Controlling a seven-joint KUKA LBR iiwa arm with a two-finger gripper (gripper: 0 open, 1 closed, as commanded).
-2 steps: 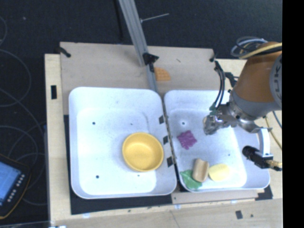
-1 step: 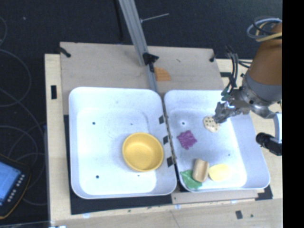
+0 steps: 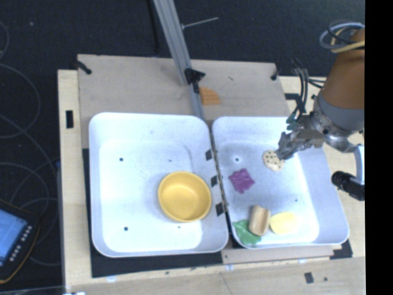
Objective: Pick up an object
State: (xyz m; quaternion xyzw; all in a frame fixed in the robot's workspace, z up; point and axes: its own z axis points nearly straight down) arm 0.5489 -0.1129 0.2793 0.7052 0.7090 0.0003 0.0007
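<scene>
In the camera view, the hand (image 3: 284, 150) hangs over the right bin (image 3: 319, 183), its tip at a small speckled disc (image 3: 271, 160); I cannot tell whether it grips it. The disc looks light, stiff and thin, best pinched across its edges.
</scene>
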